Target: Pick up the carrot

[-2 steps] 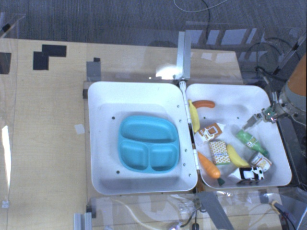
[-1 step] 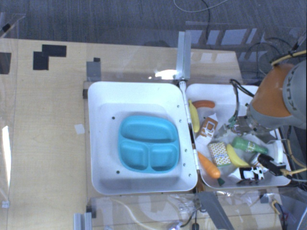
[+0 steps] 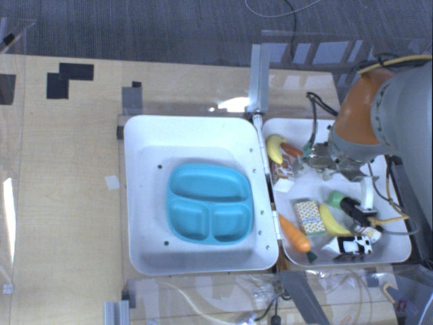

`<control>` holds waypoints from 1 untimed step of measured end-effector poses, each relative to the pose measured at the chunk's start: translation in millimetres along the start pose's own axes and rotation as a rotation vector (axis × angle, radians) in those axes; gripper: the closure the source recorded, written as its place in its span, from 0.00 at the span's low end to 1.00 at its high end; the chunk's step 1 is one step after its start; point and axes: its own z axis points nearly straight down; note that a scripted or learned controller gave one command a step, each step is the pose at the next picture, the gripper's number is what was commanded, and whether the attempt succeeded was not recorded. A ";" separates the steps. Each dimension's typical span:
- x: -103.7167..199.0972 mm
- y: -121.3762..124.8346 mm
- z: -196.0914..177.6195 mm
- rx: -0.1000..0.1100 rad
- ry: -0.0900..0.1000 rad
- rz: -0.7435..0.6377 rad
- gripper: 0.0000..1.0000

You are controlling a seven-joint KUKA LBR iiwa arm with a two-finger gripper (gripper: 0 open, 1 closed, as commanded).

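In the right bin (image 3: 403, 252), the gripper (image 3: 312, 158) is hovering over the far end, its grip unreadable. The carrot (image 3: 295, 233) is lying ungrasped near the front, so reaching it is the next need.

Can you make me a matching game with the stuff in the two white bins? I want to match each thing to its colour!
Things:
1. carrot
2. divided tray
3. banana at the top of the right bin
4. small box beside the carrot

Colours:
A. blue
B. yellow-and-white checks
C. orange
D. yellow

Pairs: 1-C, 2-A, 3-D, 4-B
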 end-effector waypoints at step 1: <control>64.3 46.8 -107.4 -0.014 -0.006 0.075 0.00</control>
